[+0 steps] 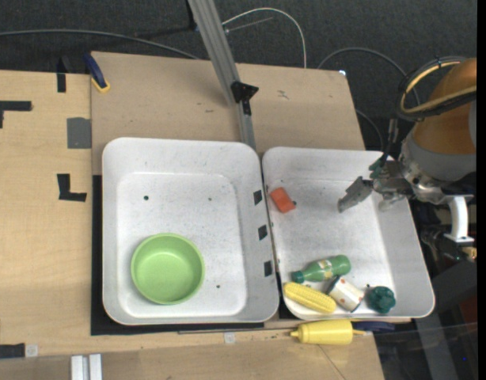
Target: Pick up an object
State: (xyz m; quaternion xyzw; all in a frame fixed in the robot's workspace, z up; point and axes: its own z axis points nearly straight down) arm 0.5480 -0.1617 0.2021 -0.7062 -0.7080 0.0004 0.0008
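Gripper (pixel 355 195) hovers over right bin's (pixel 405 236) bare middle.

Two white bins (pixel 180 153), faintly speckled dark, are sitting on a tan bench (pixel 37 133) marked with black tape. A lime-green bowl (pixel 168 268) is showing in one; an orange block (pixel 282 200), green bottle (pixel 321 270), yellow corn (pixel 309 298) and dark-green toy (pixel 380 298) are showing in the other. A yellow bottle (pixel 324 333) is lying outside.
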